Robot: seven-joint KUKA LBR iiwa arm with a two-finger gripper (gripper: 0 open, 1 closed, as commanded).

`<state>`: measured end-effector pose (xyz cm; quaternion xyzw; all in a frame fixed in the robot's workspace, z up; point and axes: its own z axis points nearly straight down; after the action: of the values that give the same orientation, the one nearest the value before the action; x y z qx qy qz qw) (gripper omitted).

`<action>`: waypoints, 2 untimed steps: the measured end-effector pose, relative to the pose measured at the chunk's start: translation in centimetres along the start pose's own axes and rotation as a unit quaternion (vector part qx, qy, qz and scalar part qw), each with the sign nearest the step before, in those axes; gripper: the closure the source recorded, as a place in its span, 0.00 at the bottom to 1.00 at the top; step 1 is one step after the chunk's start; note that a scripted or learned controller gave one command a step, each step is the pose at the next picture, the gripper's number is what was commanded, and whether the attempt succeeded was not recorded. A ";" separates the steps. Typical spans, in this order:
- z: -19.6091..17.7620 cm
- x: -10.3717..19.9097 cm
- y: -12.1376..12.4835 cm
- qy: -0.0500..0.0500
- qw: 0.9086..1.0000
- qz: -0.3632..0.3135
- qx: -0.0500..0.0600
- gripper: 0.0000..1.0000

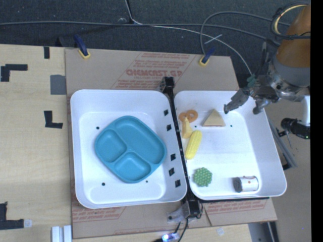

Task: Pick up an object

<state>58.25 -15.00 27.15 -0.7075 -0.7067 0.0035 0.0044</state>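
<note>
Gripper [246, 103] is seen over the right bin's [262, 150] far edge, fingers spread, nothing held. Nearest object judged the tan wedge [214, 119], lying just left of them.

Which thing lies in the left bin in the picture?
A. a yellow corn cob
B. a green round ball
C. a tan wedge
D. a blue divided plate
D: the blue divided plate lies alone in the left bin, while the corn cob, the green ball and the tan wedge all lie in the right bin.
</note>
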 end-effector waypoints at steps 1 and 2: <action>-0.6 0.0 0.2 -0.001 1.000 -0.001 -0.005 0.00; 5.5 -0.7 0.4 -0.001 1.000 -0.001 -0.002 0.00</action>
<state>58.61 -15.73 21.66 -0.7069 -0.7073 0.0026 0.0026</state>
